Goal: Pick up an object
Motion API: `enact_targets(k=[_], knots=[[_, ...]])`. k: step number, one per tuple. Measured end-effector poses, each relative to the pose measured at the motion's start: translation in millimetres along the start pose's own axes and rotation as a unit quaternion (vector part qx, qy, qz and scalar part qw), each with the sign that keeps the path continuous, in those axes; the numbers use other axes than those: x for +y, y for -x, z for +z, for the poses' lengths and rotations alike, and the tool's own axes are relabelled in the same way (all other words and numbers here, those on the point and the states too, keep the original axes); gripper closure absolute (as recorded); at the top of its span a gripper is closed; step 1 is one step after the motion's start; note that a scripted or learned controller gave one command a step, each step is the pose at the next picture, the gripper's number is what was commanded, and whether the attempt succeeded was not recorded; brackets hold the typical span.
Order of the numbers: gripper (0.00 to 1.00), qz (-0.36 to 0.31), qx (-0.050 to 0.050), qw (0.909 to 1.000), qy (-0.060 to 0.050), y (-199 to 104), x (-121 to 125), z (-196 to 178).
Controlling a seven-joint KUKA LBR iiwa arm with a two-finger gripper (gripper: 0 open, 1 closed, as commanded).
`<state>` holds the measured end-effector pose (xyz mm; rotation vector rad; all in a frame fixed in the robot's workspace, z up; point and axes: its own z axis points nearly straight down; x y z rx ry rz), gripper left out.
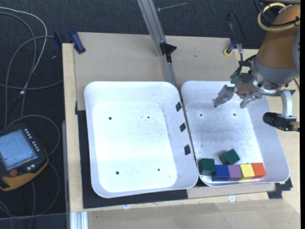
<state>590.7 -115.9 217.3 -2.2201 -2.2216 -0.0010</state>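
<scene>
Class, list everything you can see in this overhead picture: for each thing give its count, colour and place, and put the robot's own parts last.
Small cubes: six; two green, blue, purple, yellow, orange; near edge of right bin.
Shallow plastic bins: two, white; left, right, side by side on bench.
Handheld control pendant: one, grey and orange; floor, left of bench.
Metal rail: one, silver; slanting over bench top.
Clamps: two, blue; bench's far edge.
Robot arm: one, orange band; from right.
Gripper: one, open; above right bin.

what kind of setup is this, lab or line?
Likely a robotics lab bench: two white bins on a wooden board, small coloured blocks to grasp, a teach pendant and loose cables on the carpet.
</scene>
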Motion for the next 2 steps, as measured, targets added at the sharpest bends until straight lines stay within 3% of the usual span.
enact_targets(k=[1,2], knots=[[0.0,0.005,-0.002,1.0,-0.001,84,-42,2],[0.0,0.0,0.002,1.0,-0.004,59,-34,110]])
